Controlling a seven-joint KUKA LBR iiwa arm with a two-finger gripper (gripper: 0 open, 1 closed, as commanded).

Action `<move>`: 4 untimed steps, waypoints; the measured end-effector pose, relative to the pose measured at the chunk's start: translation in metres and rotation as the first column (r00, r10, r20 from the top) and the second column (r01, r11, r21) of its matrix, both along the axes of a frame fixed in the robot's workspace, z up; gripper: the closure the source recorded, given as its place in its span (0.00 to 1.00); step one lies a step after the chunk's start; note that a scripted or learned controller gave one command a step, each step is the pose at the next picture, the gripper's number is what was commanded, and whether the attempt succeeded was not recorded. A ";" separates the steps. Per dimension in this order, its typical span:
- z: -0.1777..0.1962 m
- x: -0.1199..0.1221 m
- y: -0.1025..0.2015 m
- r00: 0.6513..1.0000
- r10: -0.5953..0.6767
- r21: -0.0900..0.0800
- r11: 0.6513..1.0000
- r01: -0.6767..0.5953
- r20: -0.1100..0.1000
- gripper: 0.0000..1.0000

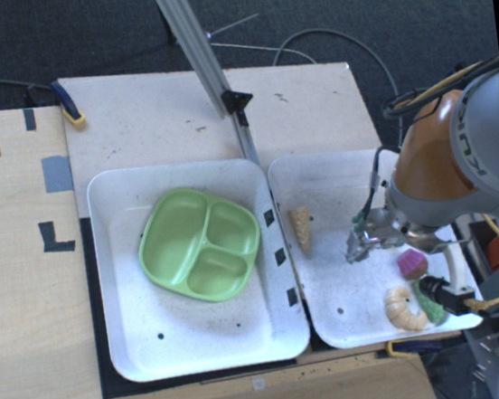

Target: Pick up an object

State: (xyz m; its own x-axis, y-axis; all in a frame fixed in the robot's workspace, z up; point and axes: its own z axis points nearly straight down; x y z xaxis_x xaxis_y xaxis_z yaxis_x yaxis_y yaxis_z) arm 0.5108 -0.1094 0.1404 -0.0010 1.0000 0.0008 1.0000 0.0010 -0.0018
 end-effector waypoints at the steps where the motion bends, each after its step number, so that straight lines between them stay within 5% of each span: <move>1: 0.061 0.005 -0.004 1.000 0.000 -0.002 1.000 0.000 0.006 1.00; 2: 0.114 0.006 -0.004 1.000 0.001 -0.002 1.000 -0.001 0.006 1.00; 4: 0.106 0.047 0.094 1.000 0.005 0.001 1.000 -0.005 0.002 1.00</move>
